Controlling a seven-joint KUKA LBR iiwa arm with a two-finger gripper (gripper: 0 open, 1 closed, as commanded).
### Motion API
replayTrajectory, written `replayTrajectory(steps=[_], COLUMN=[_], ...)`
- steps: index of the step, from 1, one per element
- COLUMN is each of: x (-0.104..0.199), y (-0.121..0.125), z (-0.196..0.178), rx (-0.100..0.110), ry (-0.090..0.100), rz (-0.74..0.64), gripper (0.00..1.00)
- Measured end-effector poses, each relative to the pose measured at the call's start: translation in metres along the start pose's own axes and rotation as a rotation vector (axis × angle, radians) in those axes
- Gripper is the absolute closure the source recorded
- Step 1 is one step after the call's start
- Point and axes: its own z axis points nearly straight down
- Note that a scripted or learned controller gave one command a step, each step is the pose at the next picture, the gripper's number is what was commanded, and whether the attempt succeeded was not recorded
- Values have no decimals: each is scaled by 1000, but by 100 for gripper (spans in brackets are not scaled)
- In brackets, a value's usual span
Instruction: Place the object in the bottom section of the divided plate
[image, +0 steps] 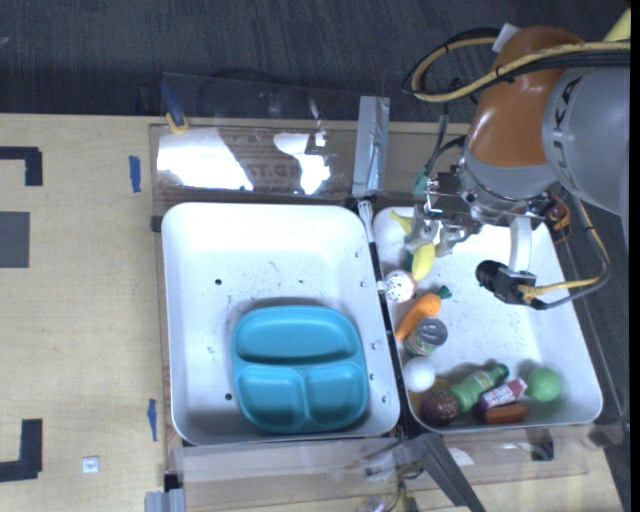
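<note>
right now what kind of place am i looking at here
Most likely a robot lab test bench, not a kitchen: two white bins on a bench, toy food such as a carrot, and a blue divided plate under a robot arm.

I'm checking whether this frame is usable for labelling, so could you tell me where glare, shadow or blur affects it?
In the camera view, strong glare washes out the clear panel behind the left bin; the blue divided plate casts a soft shadow on the bin floor to its left; the gripper over the yellow object looks slightly soft, and the small items in the right bin are crowded but legible.
</note>
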Motion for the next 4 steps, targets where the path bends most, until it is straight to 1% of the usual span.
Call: replayTrajectory(steps=[1, 2, 3, 4], x=[51, 50, 50, 115], y=[-50, -50, -49, -109], z=[29, 28, 18, 29], rx=[-1, -3, -4, -2], ry=[-1, -1, 0, 0], rz=[55, 58, 58, 58], gripper=[100, 0, 100, 100])
